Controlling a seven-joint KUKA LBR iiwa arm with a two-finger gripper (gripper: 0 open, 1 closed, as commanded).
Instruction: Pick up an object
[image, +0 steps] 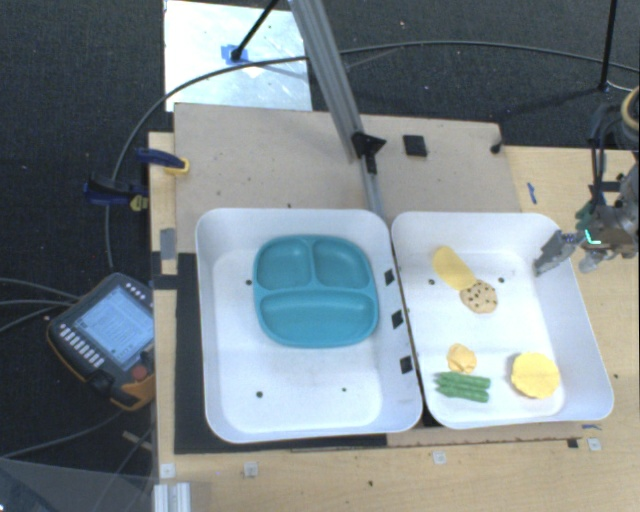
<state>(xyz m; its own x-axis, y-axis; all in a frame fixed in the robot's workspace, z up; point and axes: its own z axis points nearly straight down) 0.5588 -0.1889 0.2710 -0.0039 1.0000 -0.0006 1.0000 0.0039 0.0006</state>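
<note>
Claw (562, 252) at the right bin's (500, 228) upper right rim, low over the white wall, grey fingers pointing down-left; too small and blurred to tell how far apart, nothing visibly held. Scattered in the right bin: yellow banana-like piece (452, 266) near the upper middle, chocolate-chip cookie (480, 297) just below and touching or nearly touching it, small yellow lump (461, 357) lower down, green beans (463, 386) right beneath that lump, round yellow chip-like disc (535, 375) toward the lower right corner. All well apart from the claw, with bare white floor between; nearest the banana-like piece and cookie, nothing standing in between. In the left bin (230, 400): teal divided plate (316, 290), three compartments, sitting toward the upper middle. Between the bins, black clips (397, 318) along the shared edge. Beyond the bins on the table (270, 150): slanted grey pole (335, 85) with a black clamp at its foot, small black block (415, 146), blue-and-yellow clamp (160, 160) at the left edge. Off the table at lower left, a teach pendant (105, 335) with cables.
</note>
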